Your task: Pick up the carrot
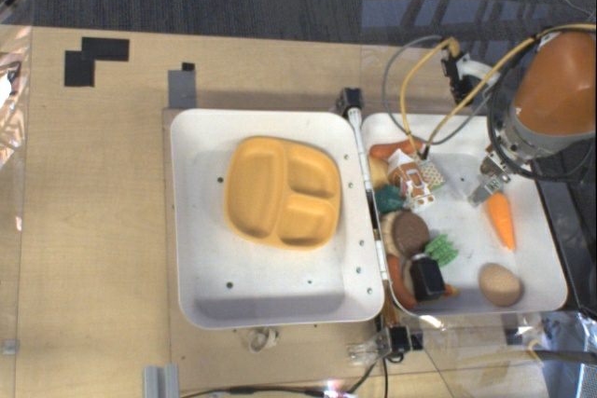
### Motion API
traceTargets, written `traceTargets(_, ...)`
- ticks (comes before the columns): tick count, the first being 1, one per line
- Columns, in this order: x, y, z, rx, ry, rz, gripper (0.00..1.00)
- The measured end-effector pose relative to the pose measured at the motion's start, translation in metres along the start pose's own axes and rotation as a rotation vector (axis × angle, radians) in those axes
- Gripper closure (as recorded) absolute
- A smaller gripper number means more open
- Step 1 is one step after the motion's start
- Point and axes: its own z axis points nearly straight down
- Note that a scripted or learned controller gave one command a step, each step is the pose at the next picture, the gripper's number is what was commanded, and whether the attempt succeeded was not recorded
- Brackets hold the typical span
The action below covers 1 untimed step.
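Note:
The carrot (pixel 503 219) is orange and tapered. It lies on the floor of the right bin (pixel 466 165) near the bin's right wall, with its thick end pointing to the back. My gripper (pixel 487 182) hangs from the grey arm with the orange band (pixel 558 89), just above and left of the carrot's thick end. From this angle I cannot make out whether it touches the carrot.
The right bin's left half is crowded: a small patterned carton (pixel 415 178), a brown round piece (pixel 409 233), a green sprig (pixel 442 248), a black block (pixel 427 279). A beige egg-like lump (pixel 500 284) sits in front of the carrot. A yellow divided plate (pixel 283 191) is in the left bin (pixel 201 284).

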Motion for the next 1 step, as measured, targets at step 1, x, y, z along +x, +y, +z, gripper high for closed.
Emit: traceTargets(1,-0.0422,-0.0826,-0.0427,-0.008,-0.008,-0.104,1.0)
